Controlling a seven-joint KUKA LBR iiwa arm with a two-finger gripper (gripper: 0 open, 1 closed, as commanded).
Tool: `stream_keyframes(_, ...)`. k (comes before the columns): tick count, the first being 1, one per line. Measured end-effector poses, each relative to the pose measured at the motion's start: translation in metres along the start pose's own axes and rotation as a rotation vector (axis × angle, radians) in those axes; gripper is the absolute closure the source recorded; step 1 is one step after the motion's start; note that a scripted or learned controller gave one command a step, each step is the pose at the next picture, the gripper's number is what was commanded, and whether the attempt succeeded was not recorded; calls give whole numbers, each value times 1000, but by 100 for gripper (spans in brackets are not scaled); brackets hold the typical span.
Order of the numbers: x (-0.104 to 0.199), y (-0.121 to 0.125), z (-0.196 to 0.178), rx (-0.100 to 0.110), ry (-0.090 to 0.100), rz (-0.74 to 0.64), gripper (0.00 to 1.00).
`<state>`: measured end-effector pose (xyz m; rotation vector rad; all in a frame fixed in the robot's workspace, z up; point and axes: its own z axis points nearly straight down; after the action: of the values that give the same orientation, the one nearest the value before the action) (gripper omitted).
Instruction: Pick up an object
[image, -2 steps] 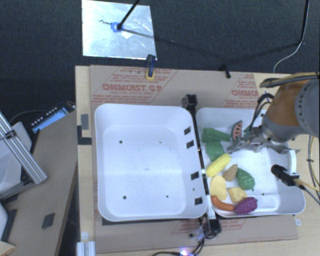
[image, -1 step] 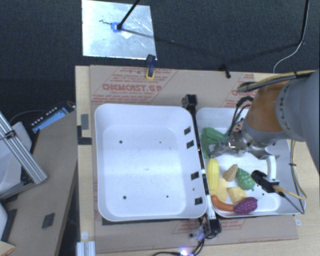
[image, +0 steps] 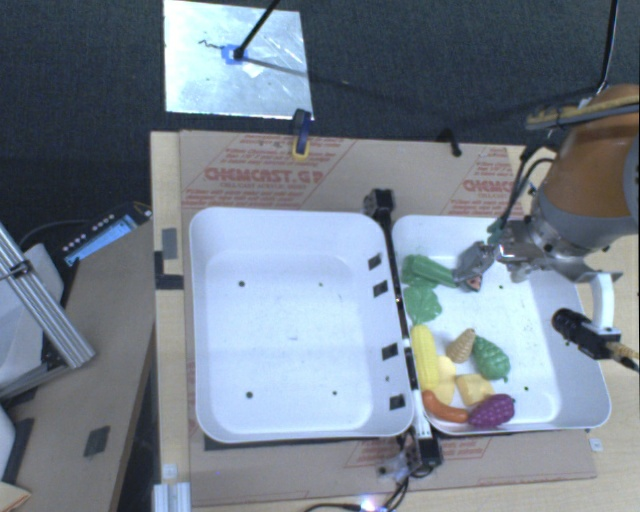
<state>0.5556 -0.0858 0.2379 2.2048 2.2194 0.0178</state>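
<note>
Gripper hovers beside green toy vegetable in right bin.

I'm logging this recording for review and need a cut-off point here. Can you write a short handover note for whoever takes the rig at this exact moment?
Tool: hangs over the upper part of the right bin, just right of the green pepper. Whether it is open or shut cannot be told, and nothing shows in its grip.
Things: all toy food lies in the right bin. A leafy green piece sits below the pepper; further down are the corn cob, a tan piece, a dark green piece, a yellow block, an orange carrot and purple grapes.
Done: nothing lifted.
Left: grasp and lift one object.
</note>
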Motion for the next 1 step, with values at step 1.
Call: stream_keyframes(1,0,-1,-2,12,1,0,100)
